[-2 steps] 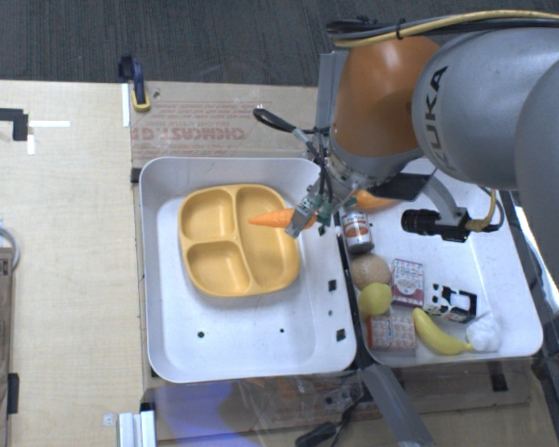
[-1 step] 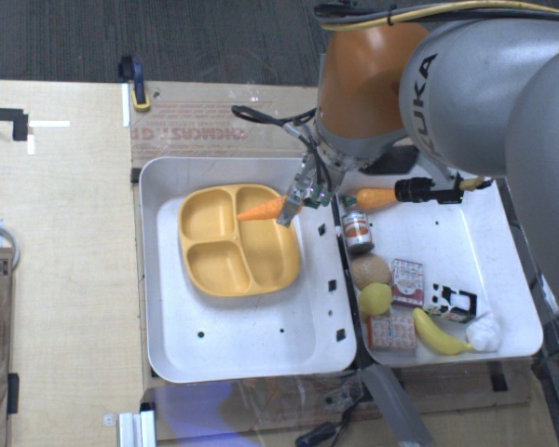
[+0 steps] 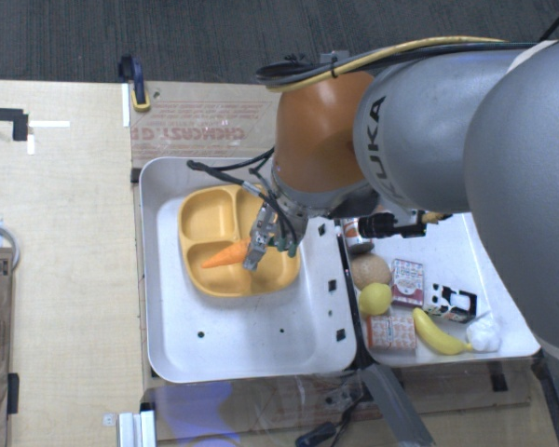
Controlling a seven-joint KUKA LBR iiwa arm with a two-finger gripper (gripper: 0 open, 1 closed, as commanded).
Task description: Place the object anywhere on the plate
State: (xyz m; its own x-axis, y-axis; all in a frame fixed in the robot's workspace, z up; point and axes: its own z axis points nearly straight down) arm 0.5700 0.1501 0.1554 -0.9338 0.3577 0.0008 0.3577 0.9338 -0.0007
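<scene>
An orange carrot [image 3: 222, 255] lies in the front compartment of the yellow divided plate [image 3: 210, 214], which sits in the left white bin [image 3: 233, 343]. The carrot's tip points left and its thick end reaches up to my gripper [image 3: 268, 242]. The gripper hangs low over the plate's right side, at the carrot's thick end. Whether it still has hold of the carrot is hidden from this angle. The arm's orange band and grey body cover the plate's back right corner.
The right bin [image 3: 503, 287] holds a brown round fruit [image 3: 371, 270], a lemon [image 3: 375, 298], a banana [image 3: 435, 333], small printed boxes [image 3: 407, 282] and a white crumpled item [image 3: 484, 335]. The ridge between the bins [image 3: 340, 287] runs just right of the plate.
</scene>
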